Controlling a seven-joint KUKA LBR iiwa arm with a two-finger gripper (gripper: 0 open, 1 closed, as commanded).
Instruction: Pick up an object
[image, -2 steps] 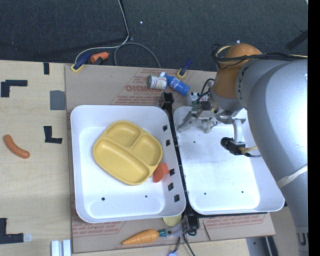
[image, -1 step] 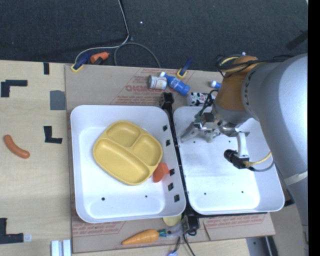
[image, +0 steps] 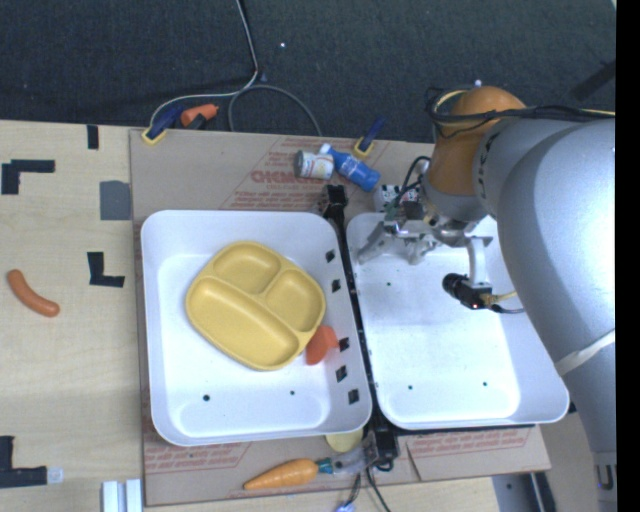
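My gripper (image: 390, 250) hangs over the far left corner of the right bin (image: 450, 400), close to the divider between the bins. Its two grey fingers (image: 368, 246) spread apart in an inverted V, open, with nothing between them. In the left bin (image: 170, 400) a yellow divided plate (image: 255, 303) lies tilted across the middle. A small orange-red piece (image: 320, 346) rests against the plate's near right edge. Both lie well to the left of the gripper, across the divider.
Outside the bins lie a carrot (image: 283, 474) at the front, a sausage (image: 33, 293) at far left, and a blue and white bottle (image: 335, 165) behind the bins. A black cable (image: 470, 290) loops beside the wrist. The grey arm (image: 560, 230) covers the right side.
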